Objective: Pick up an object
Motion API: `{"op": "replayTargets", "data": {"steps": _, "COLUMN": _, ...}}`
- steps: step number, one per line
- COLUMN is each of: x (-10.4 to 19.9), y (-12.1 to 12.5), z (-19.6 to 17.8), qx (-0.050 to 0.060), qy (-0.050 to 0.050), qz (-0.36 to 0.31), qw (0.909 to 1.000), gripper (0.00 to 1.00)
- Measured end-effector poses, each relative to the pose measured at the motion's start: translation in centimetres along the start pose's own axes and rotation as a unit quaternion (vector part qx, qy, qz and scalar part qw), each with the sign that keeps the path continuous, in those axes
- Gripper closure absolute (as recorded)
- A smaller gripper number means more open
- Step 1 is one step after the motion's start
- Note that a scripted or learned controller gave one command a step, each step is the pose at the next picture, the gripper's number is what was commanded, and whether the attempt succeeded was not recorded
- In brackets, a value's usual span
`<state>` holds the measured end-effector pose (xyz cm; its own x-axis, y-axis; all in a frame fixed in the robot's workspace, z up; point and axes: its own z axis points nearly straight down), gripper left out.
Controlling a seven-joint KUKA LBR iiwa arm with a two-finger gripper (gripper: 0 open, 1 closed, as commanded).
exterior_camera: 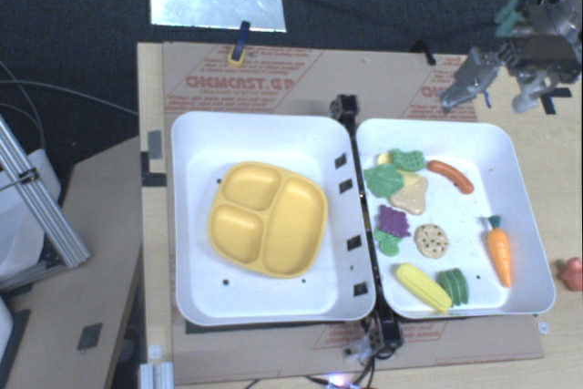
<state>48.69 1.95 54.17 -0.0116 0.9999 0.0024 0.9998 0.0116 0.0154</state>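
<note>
Near the right bin's (524, 196) front edge: a corn cob (423, 286), long axis slanting from front right to back left, just beside a dark green pod (454, 285). By the right wall, a carrot (498, 254) lying front to back, leafy end toward the far edge. Mid-bin, a round cookie (431, 240), purple grapes (393, 222), a tan wedge (410, 194). Farther back, a green leaf (383, 179), broccoli (407, 160), and a sausage (451, 177) slanting from back left to front right. In the left bin (187, 223), a yellow divided tray (269, 219). Off the bench's right edge, a small red thing (572, 272). Beyond the bins, red print on cardboard (241, 73), reading "CHEMCAST GP". Above the right bin's far right corner, the gripper (499, 87), fingers spread apart with nothing between them.
</note>
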Motion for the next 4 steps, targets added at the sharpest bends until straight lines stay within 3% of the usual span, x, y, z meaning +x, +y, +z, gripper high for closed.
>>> {"op": "replayTargets", "data": {"steps": 1, "x": 11.8, "y": 0.0, "z": 0.7, "qx": 0.007, "qy": 0.000, "qz": -0.003, "qw": 1.0000, "gripper": 0.00}}
{"op": "replayTargets", "data": {"steps": 2, "x": 18.2, "y": -0.2, "z": 14.1, "qx": 0.014, "qy": -0.003, "qz": 0.001, "qw": 0.9999, "gripper": 0.00}}
{"op": "replayTargets", "data": {"steps": 3, "x": 20.9, "y": -0.7, "z": 39.7, "qx": 0.014, "qy": -0.003, "qz": 0.005, "qw": 0.9999, "gripper": 0.00}}
{"op": "replayTargets", "data": {"steps": 4, "x": 11.4, "y": 3.0, "z": 26.6, "qx": 0.001, "qy": -0.001, "qz": 0.010, "qw": 0.9999, "gripper": 0.00}}
